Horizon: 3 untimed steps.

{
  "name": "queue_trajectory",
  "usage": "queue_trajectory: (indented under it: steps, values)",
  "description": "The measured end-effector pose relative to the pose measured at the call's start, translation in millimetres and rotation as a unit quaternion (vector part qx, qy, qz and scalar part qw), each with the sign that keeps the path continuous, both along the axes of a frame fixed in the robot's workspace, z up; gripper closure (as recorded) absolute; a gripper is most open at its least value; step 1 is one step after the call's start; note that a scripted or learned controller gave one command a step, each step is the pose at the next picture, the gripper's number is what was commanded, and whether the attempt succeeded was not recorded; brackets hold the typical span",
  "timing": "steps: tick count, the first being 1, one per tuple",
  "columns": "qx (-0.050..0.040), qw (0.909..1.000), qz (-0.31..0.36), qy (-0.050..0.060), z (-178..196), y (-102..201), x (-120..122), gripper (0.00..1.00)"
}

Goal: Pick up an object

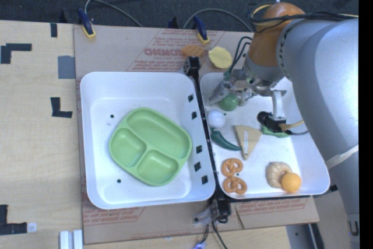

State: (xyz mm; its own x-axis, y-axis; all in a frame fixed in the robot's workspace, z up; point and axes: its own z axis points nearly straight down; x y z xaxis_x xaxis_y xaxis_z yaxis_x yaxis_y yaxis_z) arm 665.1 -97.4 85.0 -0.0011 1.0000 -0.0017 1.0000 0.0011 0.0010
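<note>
Hovering low in the right bin (312,151), gripper (233,92) above a green ball (228,103), seemingly targeting it. Grip state: cannot tell. Left bin (93,125) holds a green tray (150,146).

The arm (326,79) runs off the right edge and covers the right bin's (303,192) far right corner. The claw (233,90) sits low over a green object (228,103), too blurred to read its fingers or the object's kind.

We've got even, fairly bright overhead light here, soft shadows inside the white bins (93,125), a bit of glare on the arm (326,67), and everything's slightly soft overall.
</note>
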Motion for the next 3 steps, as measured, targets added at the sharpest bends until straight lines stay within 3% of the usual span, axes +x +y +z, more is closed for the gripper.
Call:
queue_trajectory:
  steps: [3]
  values:
    - [-0.0003,1.0,0.0,0.0,-0.1,1.9,3.3,0.0]
